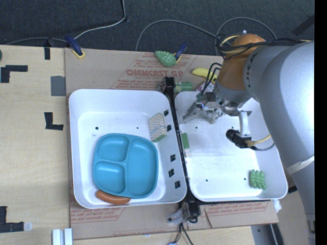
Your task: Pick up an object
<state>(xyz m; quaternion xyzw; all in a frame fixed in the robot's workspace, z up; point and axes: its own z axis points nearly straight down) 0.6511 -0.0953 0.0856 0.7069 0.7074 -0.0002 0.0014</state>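
The pincer point(204, 108) hovers at twelve o'clock in the right bin point(225, 188), nothing between its fingers; open or clenched, one cannot tell. This looks like the approach. The green block point(257, 179) waits at five o'clock, well apart, so the next move calls for a swing down there.

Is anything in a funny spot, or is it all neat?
A few things lie outside the bins. A green lumpy toy and a yellow piece sit on the cardboard behind the right bin. In the left bin, an orange sausage-shaped toy is wedged beside the blue plate.
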